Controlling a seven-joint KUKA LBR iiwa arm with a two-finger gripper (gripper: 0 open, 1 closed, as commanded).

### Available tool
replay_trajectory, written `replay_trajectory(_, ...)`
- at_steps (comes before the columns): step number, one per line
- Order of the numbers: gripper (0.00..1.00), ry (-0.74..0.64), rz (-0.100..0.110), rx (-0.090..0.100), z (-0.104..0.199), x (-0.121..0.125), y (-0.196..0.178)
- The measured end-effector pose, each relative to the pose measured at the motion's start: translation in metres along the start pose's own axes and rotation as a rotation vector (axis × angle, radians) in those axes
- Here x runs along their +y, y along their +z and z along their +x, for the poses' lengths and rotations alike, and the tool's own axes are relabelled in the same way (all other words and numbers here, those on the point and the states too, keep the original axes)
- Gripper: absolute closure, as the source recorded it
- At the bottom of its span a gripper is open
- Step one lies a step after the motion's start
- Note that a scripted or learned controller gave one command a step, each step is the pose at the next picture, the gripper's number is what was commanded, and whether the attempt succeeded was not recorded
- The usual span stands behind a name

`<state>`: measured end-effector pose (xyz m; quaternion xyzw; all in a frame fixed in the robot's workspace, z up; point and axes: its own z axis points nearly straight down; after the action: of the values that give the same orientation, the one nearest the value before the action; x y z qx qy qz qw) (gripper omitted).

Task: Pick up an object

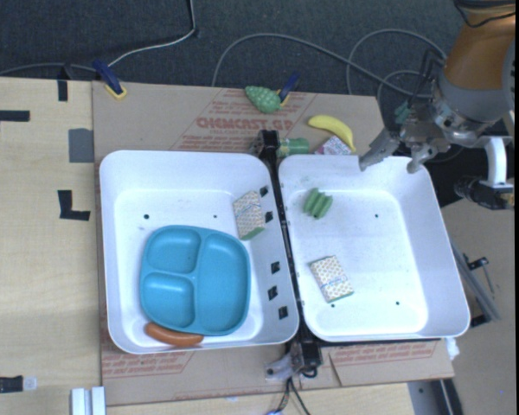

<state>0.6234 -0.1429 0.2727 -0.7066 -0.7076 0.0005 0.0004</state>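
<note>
The gripper (pixel 387 156) hangs with jaws spread, holding nothing. Ahead of them lies a green pickle (pixel 317 203), likely light and slippery; grip across its middle.

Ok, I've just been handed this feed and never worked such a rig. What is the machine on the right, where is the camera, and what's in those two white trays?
One fixed camera looks down at a slant on the bench. The machine is a grey and orange robot arm reaching in from the right; its gripper hangs over the far corner of the right bin, with both fingers spread and nothing between them. That bin holds a small green object and a patterned sponge. The left bin holds a blue divided plate, an orange sausage-like toy at its near edge, and another patterned sponge. Behind the bins, on the cardboard, lie a toy banana and a green item.
</note>
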Motion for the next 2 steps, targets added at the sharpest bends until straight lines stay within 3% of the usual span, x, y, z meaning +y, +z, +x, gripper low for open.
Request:
replay_trajectory(1,0.00,0.000,0.006,0.002,0.018,0.043,0.137)
replay_trajectory(2,0.00,0.000,0.002,0.000,0.041,0.032,0.178)
